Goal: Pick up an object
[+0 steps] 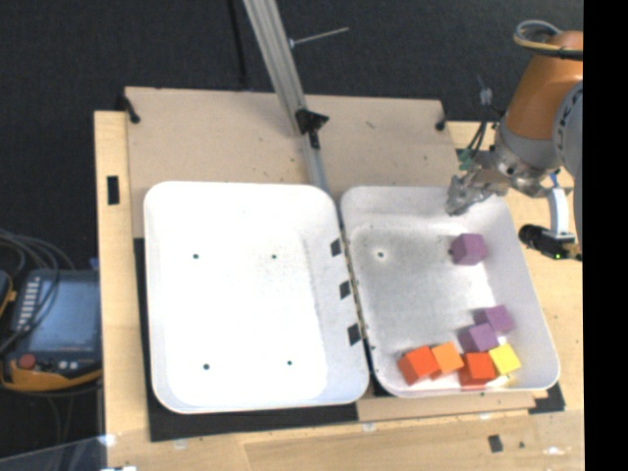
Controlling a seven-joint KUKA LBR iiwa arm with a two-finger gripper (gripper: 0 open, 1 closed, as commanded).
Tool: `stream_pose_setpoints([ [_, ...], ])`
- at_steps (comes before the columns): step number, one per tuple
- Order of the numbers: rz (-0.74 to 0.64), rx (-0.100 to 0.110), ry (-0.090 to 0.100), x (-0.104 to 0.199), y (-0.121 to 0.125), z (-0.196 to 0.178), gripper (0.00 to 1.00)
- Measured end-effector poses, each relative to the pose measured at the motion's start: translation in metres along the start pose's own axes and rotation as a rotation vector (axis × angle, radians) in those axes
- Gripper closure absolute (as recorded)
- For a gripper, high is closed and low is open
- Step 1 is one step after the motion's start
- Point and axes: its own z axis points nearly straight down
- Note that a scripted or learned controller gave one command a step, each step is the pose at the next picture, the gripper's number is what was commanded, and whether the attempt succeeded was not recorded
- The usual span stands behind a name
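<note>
Nearby, end effector [459, 202] grip state unclear, above purple cube [468, 249]; other cubes [461, 353] at btm corner.

We see two white bins side by side on the bench [118, 263]. The right bin [412, 263] holds a lone purple cube [468, 249] near its far side, and a cluster at its near right corner: two purple cubes [488, 328], three orange ones [444, 363] and a yellow one [505, 359]. The gripper [461, 200] hangs over the right bin's far edge, apart from the lone cube. The left bin [245, 292] lies beside it.
</note>
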Motion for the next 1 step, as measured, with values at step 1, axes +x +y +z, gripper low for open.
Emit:
stream_pose_setpoints([
  [1,0.004,-0.002,0.003,0.0044,-0.0014,-0.0632,1.00],
])
